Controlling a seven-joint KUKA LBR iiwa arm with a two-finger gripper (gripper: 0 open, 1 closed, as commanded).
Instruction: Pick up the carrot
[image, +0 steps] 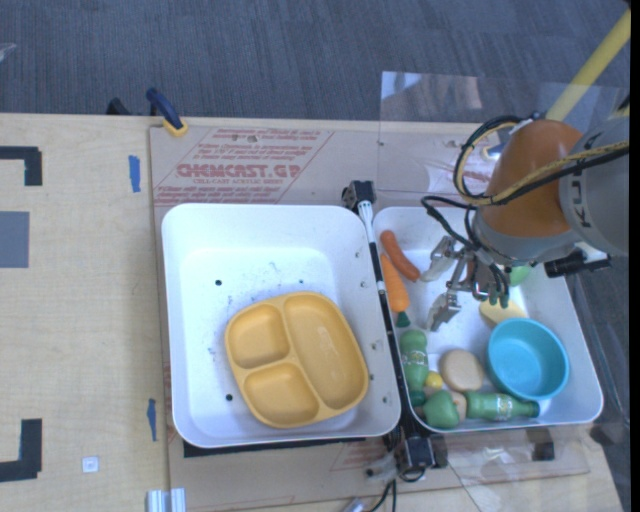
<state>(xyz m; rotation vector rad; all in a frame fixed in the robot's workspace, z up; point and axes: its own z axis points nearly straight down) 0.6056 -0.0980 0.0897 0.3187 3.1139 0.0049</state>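
Observation:
The carrot (397, 289) is orange with a green tip. It lies along the left wall of the right bin (585, 380), just below a reddish-orange sausage-like piece (401, 257). My gripper (441, 288) hangs over the middle of that bin, a little to the right of the carrot and apart from it. Its two silver fingers (437, 263) stand open, with only bare bin floor between them. The arm's orange band sits above, at the upper right.
A blue bowl (527, 360) sits right of the gripper, beside a yellow item (494, 311). Green vegetables (413, 352), a tan lump (462, 370) and a green bottle (496, 407) crowd the bin's front. The left bin (200, 250) holds a yellow divided plate (295, 358).

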